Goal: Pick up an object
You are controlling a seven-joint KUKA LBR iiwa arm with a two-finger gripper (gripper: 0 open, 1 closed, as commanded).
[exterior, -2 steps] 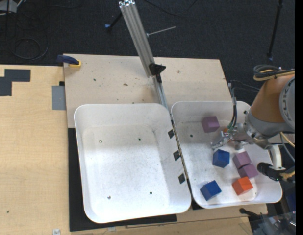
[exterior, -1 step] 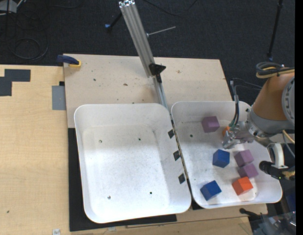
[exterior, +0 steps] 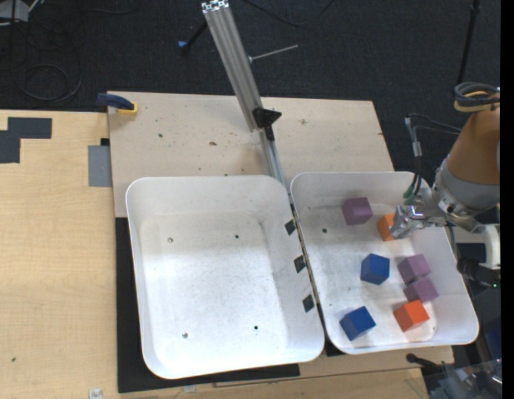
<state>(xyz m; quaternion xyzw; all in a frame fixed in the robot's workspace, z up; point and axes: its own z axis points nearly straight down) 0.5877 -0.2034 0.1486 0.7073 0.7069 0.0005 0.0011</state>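
Hand [exterior: 404,221] sits low in the right bin [exterior: 323,191], touching an orange block [exterior: 385,227] (grip state unclear).

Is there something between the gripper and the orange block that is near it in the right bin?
Nothing visible stands between them. The gripper is right at the small orange block, which lies near the far right of the right bin. The nearest other thing, a purple block, sits apart on the block's left side.
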